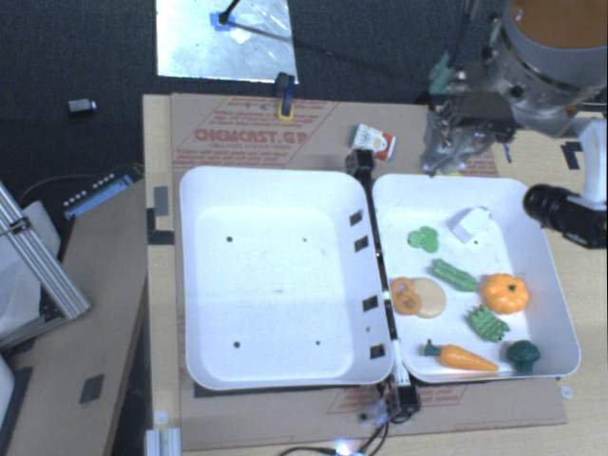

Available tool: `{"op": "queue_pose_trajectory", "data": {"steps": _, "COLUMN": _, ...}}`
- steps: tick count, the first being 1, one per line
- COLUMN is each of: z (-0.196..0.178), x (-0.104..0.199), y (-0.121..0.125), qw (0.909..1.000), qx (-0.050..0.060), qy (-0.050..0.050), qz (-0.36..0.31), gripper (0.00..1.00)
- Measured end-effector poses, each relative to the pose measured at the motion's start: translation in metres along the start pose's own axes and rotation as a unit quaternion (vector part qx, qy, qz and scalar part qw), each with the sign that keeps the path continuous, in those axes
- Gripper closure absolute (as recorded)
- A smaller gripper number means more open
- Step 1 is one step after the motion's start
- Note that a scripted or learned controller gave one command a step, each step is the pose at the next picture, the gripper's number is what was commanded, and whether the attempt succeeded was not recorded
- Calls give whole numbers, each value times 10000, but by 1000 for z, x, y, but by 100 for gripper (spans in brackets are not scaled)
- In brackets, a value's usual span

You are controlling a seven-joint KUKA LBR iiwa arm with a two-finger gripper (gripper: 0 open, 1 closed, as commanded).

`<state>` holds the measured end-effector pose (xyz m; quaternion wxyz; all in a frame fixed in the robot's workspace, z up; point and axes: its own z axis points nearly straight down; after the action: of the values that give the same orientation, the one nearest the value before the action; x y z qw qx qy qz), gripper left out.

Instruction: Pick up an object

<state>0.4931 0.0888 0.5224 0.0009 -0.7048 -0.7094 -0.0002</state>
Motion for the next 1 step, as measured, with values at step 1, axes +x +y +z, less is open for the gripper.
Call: {"op": "queue_pose_trajectory", "data": {"steps": 1, "z": -13, "x": 0, "y": 25, "qw": 10000, "qx": -28, "qy": -7, "qz": 27, "gripper": 100}}
